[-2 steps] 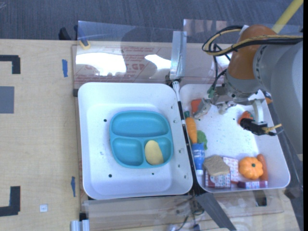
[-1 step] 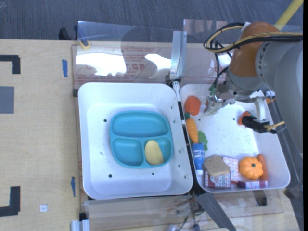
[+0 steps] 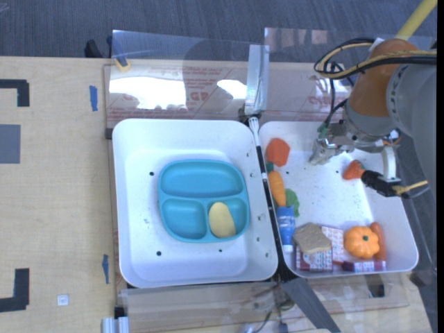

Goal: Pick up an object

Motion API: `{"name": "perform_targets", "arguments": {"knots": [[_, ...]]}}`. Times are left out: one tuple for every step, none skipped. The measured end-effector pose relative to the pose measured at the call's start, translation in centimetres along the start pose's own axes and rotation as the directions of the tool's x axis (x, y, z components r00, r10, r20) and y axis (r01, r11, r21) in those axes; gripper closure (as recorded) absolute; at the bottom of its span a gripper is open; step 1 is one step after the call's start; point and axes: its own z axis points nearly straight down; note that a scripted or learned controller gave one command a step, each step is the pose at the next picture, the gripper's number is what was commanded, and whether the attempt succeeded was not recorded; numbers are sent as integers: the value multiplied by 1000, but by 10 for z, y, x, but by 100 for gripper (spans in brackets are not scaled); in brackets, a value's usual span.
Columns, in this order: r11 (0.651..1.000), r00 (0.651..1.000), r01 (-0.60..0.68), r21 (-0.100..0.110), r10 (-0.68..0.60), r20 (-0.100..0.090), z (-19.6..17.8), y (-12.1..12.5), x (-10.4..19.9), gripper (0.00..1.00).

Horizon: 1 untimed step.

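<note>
Camera view: gripper [image 3: 326, 149] low in right bin [image 3: 399, 217], poised near orange piece [image 3: 278, 151]; jaw state indiscernible.

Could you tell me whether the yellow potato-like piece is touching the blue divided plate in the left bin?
Touching. The camera view shows the yellow piece lying in the lower right compartment of the blue plate, resting on its surface, with no gap visible.
</note>
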Motion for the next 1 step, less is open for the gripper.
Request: {"name": "perform_targets", "arguments": {"knots": [[1000, 1000, 1, 1, -1, -1, 1, 0, 1, 0]]}}
